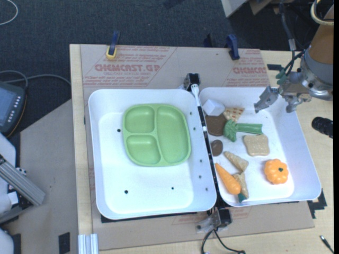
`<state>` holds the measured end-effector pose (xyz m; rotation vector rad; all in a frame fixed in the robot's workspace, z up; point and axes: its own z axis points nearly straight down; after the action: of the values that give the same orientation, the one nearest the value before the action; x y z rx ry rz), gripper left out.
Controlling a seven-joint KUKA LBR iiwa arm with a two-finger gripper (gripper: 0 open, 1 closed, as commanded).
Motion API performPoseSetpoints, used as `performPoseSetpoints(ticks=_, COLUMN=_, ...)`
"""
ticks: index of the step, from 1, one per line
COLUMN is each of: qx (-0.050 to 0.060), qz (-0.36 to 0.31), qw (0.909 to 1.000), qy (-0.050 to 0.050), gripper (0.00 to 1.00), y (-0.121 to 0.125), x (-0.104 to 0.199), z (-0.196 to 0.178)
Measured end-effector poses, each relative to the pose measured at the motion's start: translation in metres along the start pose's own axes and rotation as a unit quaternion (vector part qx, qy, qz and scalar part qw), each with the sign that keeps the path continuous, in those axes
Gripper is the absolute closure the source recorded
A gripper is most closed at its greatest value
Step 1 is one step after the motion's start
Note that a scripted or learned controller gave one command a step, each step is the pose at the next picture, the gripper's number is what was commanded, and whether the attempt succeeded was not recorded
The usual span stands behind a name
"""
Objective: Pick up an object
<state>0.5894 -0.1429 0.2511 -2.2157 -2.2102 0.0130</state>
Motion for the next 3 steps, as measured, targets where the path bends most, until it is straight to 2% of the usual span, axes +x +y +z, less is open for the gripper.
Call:
performPoseSetpoints(ticks=1, qx=-0.007, qz=-0.001, qw=1.0, qy=-0.001, gripper=0.0, y=0.002, x=0.0, z=-0.008)
performPoseSetpoints(ticks=3, qx=-0.004, qz=-0.001, qw=1.0, qy=-0.001, gripper=0.0, y=0.014, x=-0.012, z=0.091)
